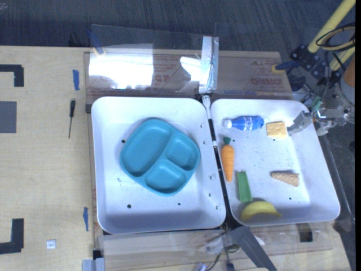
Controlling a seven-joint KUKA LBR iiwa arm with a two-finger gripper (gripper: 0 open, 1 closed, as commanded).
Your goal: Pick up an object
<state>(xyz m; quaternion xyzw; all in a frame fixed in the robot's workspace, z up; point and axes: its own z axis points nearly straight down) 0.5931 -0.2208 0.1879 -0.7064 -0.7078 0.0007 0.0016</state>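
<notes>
The right white bin holds several toy foods. A blue bottle lies at its back left, with a yellow square cracker just right of it. An orange carrot and a green stick lie along the left side. A yellow banana rests at the front wall, and a brown wedge lies to the right of centre. My gripper hangs at the bin's back right corner, just right of the cracker, with nothing seen in it.
The left white bin holds a blue divided plate. A clear plastic sheet and a cardboard wall stand behind both bins. Cables and a yellow tube crowd the far right. A wooden bench extends to the left.
</notes>
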